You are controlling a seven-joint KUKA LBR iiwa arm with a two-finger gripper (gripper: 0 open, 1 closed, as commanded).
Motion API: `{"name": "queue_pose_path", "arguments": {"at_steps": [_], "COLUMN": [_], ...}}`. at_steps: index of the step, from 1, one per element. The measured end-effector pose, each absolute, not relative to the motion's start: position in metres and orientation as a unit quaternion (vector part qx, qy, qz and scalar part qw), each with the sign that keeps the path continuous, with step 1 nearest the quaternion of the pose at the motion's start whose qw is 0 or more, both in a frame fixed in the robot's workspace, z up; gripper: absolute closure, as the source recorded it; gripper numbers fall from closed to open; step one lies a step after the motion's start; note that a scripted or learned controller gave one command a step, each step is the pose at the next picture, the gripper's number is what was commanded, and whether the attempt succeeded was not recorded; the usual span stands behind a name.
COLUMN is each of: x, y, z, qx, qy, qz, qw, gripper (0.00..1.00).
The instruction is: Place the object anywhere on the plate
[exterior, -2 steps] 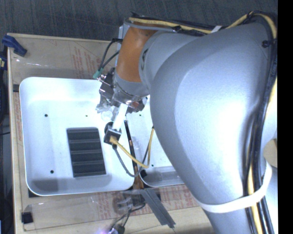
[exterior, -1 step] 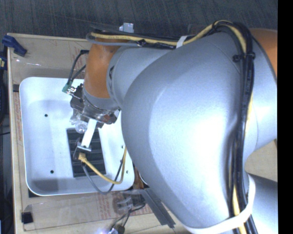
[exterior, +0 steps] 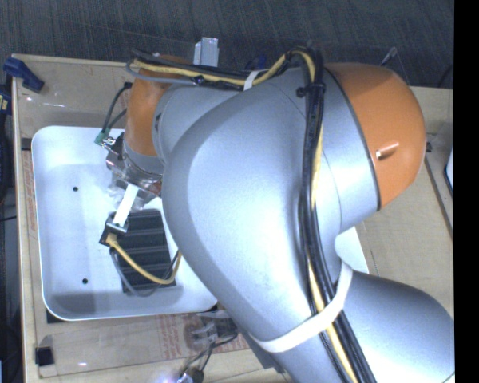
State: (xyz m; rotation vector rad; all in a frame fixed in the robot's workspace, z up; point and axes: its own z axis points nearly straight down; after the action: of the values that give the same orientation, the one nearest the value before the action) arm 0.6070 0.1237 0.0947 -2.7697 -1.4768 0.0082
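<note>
Grey arm point(exterior: 287, 214) over white bin point(exterior: 56, 214) — tool point(exterior: 130, 183) above its floor, spread cannot tell.

The shallow white bin point(exterior: 64, 214) has bare floor along its left half; the bulky grey-and-orange robot arm point(exterior: 255, 214) overhangs its right side.

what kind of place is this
Probably a robotics lab or test cell: a big grey industrial arm reaches over a shallow white bin on a wooden bench, with dark carpet beyond.
</note>
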Motion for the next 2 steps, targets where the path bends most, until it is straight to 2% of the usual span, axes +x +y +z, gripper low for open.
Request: {"name": "queue_pose_path", "arguments": {"at_steps": [1,2], "x": [0.645,0.577], "y": [0.123,0.088], "z": [0.092,0.191], "qx": [-0.968,-0.918], "qy": [-0.252,-0.397], "qz": [0.0010,0.0029], "qw": [0.000,0.003], "gripper": [1.00,1.00]}}
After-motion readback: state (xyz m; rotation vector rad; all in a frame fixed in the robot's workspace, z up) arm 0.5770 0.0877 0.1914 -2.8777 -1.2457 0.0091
